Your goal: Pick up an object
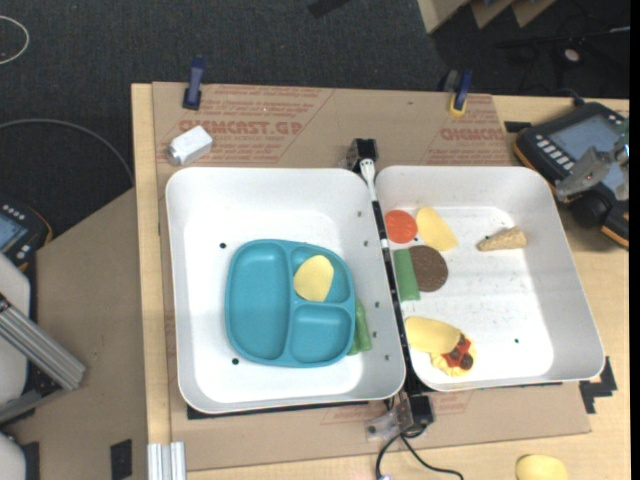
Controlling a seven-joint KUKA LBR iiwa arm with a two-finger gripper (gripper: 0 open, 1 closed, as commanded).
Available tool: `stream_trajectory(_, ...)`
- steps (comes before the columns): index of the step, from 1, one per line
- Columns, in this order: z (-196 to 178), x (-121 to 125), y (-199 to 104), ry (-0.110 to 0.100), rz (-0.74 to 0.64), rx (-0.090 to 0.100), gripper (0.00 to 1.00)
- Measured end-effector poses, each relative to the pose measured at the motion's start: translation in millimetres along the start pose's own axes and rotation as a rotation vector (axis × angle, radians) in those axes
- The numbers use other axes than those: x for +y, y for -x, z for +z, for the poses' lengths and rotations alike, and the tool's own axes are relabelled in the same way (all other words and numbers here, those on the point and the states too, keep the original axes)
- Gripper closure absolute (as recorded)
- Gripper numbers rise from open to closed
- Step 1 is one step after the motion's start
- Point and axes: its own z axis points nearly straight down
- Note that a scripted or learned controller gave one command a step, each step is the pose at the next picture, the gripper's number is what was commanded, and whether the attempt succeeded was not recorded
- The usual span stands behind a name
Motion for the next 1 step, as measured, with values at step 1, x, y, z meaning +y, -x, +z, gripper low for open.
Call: stream_trajectory(1, -155.7, -12.7, -42.3, 0.005, -0.003, 0.001, 0.00)
